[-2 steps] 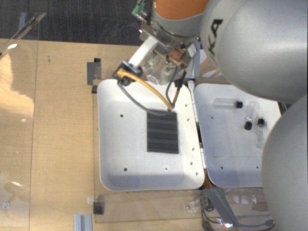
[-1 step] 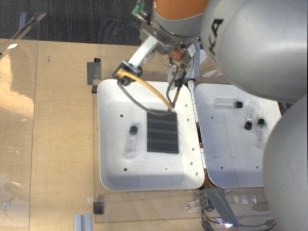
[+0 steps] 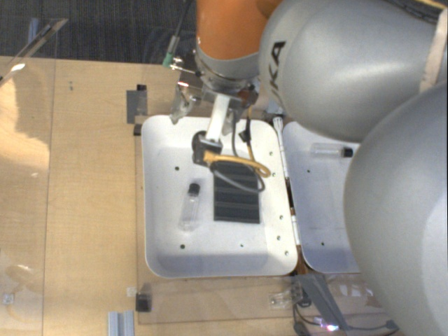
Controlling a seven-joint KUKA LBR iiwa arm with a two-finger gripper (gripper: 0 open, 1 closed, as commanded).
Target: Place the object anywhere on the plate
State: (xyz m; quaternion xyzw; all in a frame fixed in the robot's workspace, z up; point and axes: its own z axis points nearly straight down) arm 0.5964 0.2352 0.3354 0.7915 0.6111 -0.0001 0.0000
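Observation:
A clear tube with a black cap (image 3: 190, 204) lies in the left bin (image 3: 162, 254), left of centre. Just to its right, a dark ribbed rectangular plate (image 3: 236, 196) rests flat on the bin floor. My gripper (image 3: 201, 102) hangs over the far edge of the left bin, largely covered by the orange wrist band and the grey arm. It is well behind the tube and the plate, and nothing shows held in it.
The right bin (image 3: 315, 250) holds a second clear tube with a dark cap (image 3: 329, 150) near its far side. The big grey arm covers most of that bin. Wooden bench surface lies to the left, and black clamps (image 3: 138, 102) sit at the bin corners.

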